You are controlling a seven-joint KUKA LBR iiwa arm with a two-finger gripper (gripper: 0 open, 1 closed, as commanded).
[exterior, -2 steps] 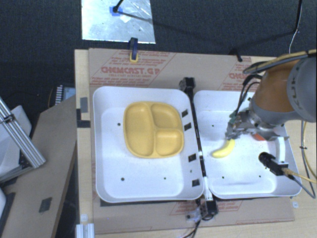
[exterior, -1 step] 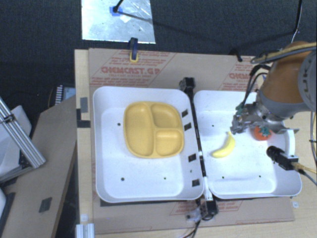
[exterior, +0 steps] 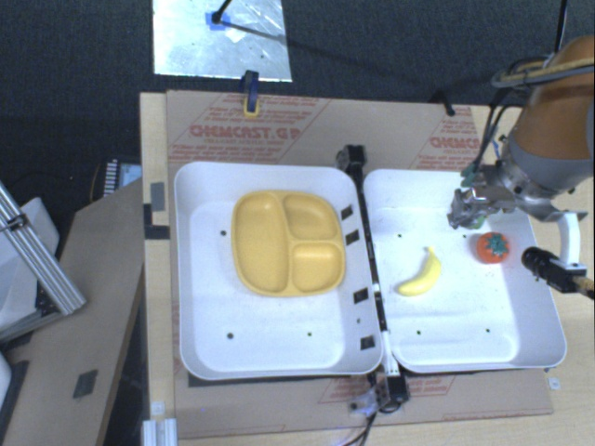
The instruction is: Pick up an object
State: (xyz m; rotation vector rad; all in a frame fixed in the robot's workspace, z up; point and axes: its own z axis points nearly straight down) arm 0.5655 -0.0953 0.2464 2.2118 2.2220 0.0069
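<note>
A yellow banana (exterior: 421, 274) lies in the right bin (exterior: 446, 347), near its middle. A red tomato-like ball with a green top (exterior: 491, 247) rests further right in the same bin. My gripper (exterior: 468, 206) hangs over the upper part of the right bin, up and left of the red ball and above the banana. I see nothing between its fingers. A yellow divided plate (exterior: 286, 242) sits in the left bin (exterior: 209, 342).
The two white bins sit side by side on a cardboard sheet (exterior: 279, 128), with a black hinge strip (exterior: 364, 249) between them. A metal plate (exterior: 221, 26) lies beyond the bench at the back. An aluminium frame (exterior: 33, 258) stands at the left.
</note>
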